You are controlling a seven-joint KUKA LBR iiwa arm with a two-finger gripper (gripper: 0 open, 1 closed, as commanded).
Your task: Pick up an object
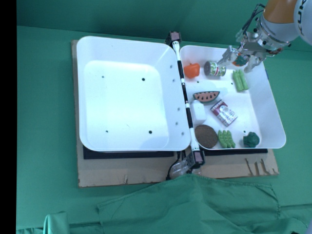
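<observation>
The gripper (pixel 240 60) is hovering over the far side of the right bin (pixel 273 116), fingers spread wide around a small orange-and-teal object (pixel 239 60), just right of a jar (pixel 214 68) lying on its side.

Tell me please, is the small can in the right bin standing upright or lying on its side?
Lying on its side. The can shows its long labelled side from above, with one round end facing left, near the orange object.
</observation>
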